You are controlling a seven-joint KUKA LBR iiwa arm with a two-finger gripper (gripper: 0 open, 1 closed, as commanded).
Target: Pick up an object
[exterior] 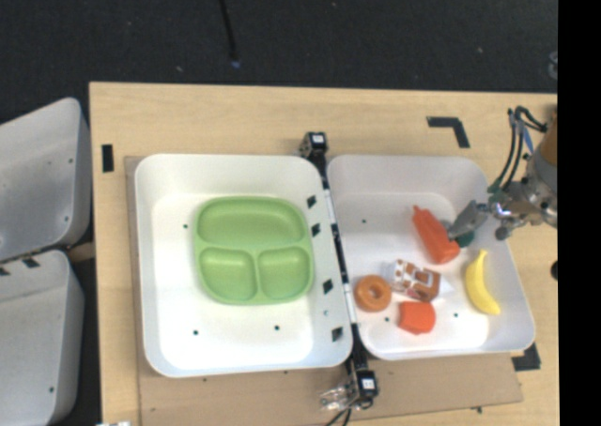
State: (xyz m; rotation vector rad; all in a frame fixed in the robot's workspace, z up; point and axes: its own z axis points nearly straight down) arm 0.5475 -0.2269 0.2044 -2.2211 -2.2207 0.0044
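Observation:
The right bin (394, 180) holds several small items. An orange-red bottle-shaped piece (433, 234) lies near its middle, and a yellow banana (482, 283) rests by the right wall. Toward the front are an orange donut (374, 294), a brown and white snack piece (417, 279) and a red-orange block (416, 318). My gripper (467, 224) reaches in from the right edge and sits low over the bin, just right of the orange-red piece and above the banana. It looks close to or touching the piece's right end. I see nothing held in it.
The left bin (160, 321) carries a green divided plate (252, 248). A black-clipped divider (331, 246) runs between the bins. The arm's wrist and cables (526, 171) hang over the right bin's far right corner. Wooden bench surface (235, 119) lies behind the bins.

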